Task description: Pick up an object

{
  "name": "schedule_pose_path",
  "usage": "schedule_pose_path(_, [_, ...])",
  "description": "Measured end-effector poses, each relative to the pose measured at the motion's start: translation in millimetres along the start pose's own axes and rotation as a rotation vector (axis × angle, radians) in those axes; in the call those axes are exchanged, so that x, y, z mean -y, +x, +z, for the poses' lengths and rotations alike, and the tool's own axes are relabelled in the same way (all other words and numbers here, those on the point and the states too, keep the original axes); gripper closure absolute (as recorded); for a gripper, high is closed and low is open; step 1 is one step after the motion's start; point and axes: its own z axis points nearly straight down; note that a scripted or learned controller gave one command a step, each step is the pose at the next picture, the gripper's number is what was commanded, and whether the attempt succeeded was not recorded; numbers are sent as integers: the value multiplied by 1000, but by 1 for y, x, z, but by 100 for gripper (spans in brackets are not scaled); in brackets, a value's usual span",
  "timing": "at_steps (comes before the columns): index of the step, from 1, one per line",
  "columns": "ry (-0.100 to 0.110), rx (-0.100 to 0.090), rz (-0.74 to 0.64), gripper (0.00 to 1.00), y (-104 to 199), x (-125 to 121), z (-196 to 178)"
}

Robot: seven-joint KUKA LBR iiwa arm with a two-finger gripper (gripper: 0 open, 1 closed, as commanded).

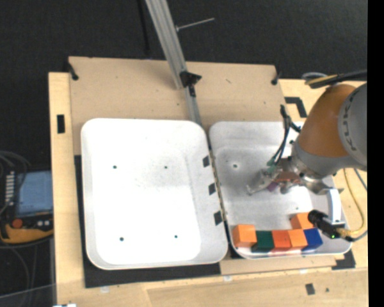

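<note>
Along the front edge of the right bin [243, 139] lies a row of blocks: an orange block [246, 234], a green block [264, 240], another orange block [281, 239], a blue block [312, 238], with one more orange block [301, 221] behind them. My gripper [264, 183] hangs low over the middle of the right bin, well behind the blocks, pointing left. A small dark purplish shape sits by the wrist; I cannot make out what it is.
The left bin [147, 190] lies beside the right one, with dividers between them. A metal pole [169, 43] slants up from the back of the bench. A blue device and cables [25, 200] lie off the bench's left side.
</note>
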Motion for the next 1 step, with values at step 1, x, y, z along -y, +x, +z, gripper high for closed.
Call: schedule_pose_path(1, [-10, -2, 8, 100, 0, -2, -13])
